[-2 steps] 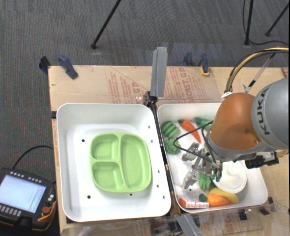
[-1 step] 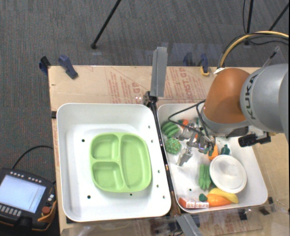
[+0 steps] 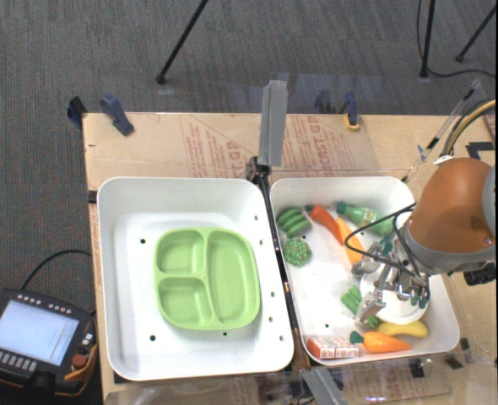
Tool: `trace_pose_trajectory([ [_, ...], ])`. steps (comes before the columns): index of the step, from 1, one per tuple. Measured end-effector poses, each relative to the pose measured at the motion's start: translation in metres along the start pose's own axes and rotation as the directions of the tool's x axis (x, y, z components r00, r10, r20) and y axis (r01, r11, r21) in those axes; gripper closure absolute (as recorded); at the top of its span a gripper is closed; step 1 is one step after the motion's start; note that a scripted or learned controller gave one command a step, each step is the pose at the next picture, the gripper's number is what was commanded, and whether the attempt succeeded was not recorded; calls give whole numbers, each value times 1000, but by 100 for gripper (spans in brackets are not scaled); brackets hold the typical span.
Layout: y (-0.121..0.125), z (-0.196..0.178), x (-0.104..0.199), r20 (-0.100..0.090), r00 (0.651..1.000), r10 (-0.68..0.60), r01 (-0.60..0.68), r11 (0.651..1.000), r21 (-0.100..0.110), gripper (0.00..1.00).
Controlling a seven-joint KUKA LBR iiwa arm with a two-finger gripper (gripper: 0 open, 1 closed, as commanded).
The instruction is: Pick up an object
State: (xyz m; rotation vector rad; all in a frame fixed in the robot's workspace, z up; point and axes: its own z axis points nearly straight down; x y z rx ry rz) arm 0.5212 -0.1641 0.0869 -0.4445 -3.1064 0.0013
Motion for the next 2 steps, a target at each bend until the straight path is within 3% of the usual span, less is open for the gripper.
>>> trace_pose_trajectory([
  [1,48,-1,-35,3,982,191,-191,982,-4,0],
  [2,81,-1,-78,4,947,321,-321,947,-4,0],
])
